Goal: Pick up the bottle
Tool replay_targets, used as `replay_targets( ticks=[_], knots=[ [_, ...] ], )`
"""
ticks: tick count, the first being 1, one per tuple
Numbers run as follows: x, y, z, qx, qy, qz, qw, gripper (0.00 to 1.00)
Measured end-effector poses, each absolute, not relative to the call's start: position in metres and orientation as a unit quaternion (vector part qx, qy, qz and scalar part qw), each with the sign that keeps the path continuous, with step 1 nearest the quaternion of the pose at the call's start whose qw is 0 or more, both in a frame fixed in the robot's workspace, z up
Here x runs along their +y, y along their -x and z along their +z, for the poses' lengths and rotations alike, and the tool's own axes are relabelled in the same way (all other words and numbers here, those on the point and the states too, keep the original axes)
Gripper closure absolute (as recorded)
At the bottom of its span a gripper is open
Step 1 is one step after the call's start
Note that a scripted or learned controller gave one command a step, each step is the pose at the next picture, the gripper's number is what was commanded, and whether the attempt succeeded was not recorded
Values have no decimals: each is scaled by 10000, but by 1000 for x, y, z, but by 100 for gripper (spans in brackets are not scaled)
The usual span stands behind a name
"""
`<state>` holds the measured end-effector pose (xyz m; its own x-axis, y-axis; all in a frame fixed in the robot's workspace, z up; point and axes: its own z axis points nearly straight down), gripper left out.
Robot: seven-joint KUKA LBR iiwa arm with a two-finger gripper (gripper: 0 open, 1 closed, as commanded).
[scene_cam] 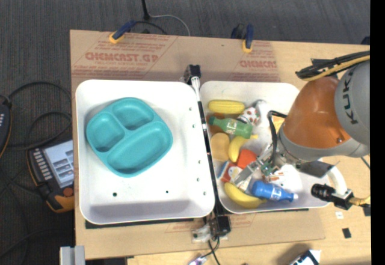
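The blue bottle (272, 191) lies on its side near the right bin's (289, 88) front edge.

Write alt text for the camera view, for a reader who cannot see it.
A grey and orange robot arm reaches from the right into the right white bin, its gripper low among toy food, just above a blue bottle lying on its side. The left white bin holds a teal divided plate.

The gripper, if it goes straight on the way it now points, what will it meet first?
Probably the yellow banana lying below the gripper, beside the blue bottle; depth is unclear from above.
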<state>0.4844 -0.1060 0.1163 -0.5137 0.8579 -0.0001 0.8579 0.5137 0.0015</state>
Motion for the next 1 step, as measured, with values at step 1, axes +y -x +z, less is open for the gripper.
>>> replay_targets(
  ticks=[1],
  knots=[
    [-106, -489, 113, 8355, -5495, 35, 75, 0]
  ],
)
